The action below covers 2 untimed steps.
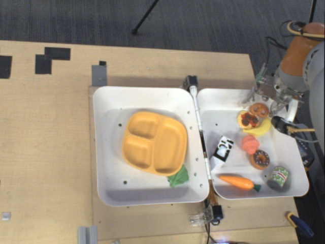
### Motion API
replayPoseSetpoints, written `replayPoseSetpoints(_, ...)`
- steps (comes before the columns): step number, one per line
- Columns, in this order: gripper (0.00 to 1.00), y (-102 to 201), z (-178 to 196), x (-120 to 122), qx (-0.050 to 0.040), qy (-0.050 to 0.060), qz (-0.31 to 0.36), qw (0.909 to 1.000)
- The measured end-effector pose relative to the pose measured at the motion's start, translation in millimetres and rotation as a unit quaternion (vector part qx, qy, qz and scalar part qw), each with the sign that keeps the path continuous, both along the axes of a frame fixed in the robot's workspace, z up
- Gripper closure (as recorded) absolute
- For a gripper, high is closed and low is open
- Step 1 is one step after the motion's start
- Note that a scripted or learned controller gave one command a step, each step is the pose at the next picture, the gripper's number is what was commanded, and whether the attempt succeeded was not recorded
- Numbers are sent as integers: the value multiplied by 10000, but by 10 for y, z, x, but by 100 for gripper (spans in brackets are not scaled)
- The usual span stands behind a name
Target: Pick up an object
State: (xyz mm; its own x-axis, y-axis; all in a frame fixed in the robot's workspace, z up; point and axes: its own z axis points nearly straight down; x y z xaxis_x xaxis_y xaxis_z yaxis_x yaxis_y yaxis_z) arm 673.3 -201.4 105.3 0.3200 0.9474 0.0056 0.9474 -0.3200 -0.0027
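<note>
The gripper (272, 96) hangs over the right bin's (223, 103) far corner, just above a small round pastry (259, 110) lying on a yellow piece (262, 128); whether its jaws are apart I cannot tell.

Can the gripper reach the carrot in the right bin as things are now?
Probably yes. The carrot lies in the open near the front wall of the right bin, with nothing on top of it. The gripper is at the far corner of this bin.
</note>
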Motion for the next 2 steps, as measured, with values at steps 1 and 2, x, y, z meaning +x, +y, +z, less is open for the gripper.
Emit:
replayPoseSetpoints(1, 0, 153, -202, -36, -37, -25, 2352, 9719)
replayPoseSetpoints(2, 100, 153, -70, -16, -53, -50, 2360, 9717)
